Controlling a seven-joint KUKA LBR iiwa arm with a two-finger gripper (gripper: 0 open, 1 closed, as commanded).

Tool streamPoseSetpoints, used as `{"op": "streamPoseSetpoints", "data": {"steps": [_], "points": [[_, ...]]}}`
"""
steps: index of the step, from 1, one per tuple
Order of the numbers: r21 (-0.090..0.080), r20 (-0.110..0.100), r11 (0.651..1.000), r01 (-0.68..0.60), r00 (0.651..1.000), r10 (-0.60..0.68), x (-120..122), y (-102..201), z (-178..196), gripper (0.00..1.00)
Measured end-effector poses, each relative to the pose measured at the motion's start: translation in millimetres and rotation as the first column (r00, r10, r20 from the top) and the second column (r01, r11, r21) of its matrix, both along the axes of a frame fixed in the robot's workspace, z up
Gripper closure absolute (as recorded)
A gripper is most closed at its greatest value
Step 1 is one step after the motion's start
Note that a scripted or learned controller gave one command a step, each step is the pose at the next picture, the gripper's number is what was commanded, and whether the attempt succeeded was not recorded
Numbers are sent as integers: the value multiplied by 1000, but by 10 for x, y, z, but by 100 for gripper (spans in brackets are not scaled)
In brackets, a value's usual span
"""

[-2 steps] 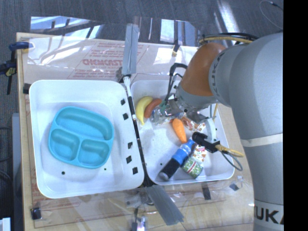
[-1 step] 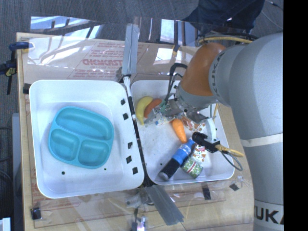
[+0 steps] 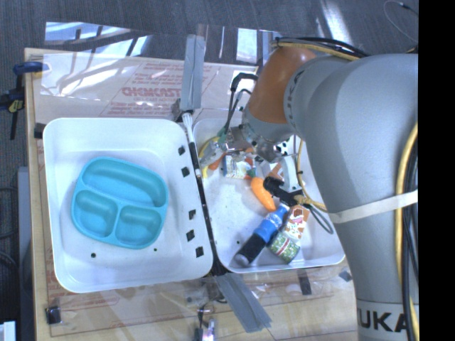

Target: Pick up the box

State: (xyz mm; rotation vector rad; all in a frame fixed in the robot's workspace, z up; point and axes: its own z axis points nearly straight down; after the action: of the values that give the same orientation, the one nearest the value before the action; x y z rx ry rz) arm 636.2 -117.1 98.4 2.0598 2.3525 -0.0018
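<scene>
My gripper hangs low over the far end of the right bin, its grip state hidden from me, while the box lies near the front wall beside a blue bottle, apart from me.

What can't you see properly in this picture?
- End effector: the arm's grey bulk covers it in the camera view, so its grip is unclear.
- Right bin: the arm hides its far side.
- Box: label too small to read.
- Clutter near the carrot: blurred.
</scene>
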Motion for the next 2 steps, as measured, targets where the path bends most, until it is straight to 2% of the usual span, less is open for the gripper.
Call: {"op": "streamPoseSetpoints", "data": {"steps": [1, 2], "points": [[9, 3, 998, 64, 998, -64, -53, -323, 8, 0], [9, 3, 998, 64, 998, -65, -53, -323, 8, 0]]}}
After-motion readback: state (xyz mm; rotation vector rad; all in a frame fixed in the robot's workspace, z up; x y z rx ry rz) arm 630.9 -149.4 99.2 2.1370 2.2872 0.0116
